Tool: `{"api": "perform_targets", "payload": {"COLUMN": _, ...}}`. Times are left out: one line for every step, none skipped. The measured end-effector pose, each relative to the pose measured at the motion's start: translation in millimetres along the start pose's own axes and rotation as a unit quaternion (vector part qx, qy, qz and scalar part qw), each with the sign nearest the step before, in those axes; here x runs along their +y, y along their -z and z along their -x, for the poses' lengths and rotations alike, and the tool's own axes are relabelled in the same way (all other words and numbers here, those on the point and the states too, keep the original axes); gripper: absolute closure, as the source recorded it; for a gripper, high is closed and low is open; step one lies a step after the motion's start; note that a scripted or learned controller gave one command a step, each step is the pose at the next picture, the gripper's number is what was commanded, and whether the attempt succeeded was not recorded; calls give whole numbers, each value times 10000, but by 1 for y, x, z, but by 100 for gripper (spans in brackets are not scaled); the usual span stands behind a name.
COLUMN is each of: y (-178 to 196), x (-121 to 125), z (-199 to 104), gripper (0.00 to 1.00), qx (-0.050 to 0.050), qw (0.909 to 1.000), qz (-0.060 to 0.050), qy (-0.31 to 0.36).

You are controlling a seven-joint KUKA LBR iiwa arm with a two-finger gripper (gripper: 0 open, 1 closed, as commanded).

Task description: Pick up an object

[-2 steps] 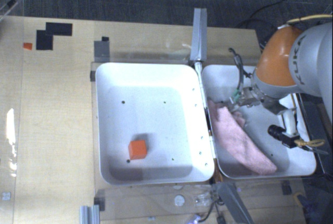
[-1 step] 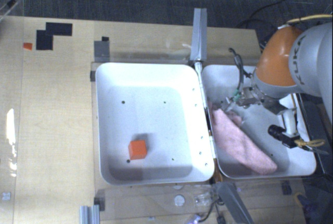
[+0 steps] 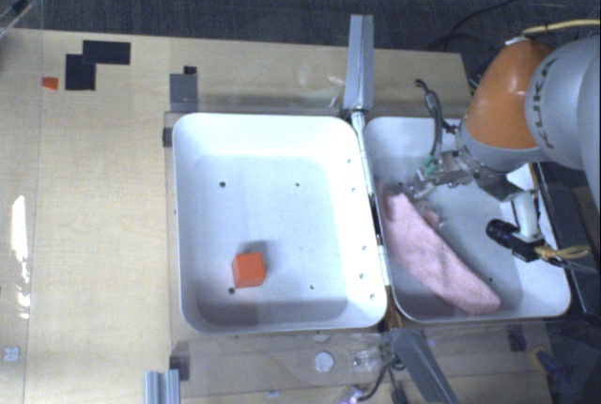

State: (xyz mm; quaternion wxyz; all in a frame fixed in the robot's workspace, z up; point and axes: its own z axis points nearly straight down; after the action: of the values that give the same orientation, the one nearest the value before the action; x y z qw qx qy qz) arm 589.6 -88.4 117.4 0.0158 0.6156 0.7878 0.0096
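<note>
A small orange block (image 3: 249,270) lies in the left bin (image 3: 282,134), toward its front left. A pink cloth (image 3: 434,254) is spread along the left side of the right bin (image 3: 549,303), running from the middle to the front. My gripper (image 3: 427,183) hangs low in the right bin, right above the cloth's far end. The arm's orange band and grey wrist stand over the bin's far right part.
A grey metal post (image 3: 360,64) stands at the back between the two bins. Black marks (image 3: 92,62) and a small orange square (image 3: 50,84) sit on the wooden bench at the far left. Cables (image 3: 526,238) trail beside the arm on the right.
</note>
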Motion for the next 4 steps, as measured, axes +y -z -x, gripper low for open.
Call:
{"api": "perform_targets", "payload": {"y": 0, "x": 0, "z": 0, "gripper": 0, "qx": -1, "qw": 10000, "qz": -1, "qy": 0}}
{"api": "perform_targets", "payload": {"y": -25, "x": -32, "z": 2, "gripper": 0, "qx": 48, "qw": 9962, "qz": -78, "qy": 864}}
{"api": "perform_targets", "payload": {"y": -11, "x": -27, "z": 2, "gripper": 100, "qx": 26, "qw": 9962, "qz": -20, "qy": 871}}
{"api": "perform_targets", "payload": {"y": -11, "x": -27, "z": 2, "gripper": 0, "qx": 27, "qw": 9962, "qz": -22, "qy": 872}}
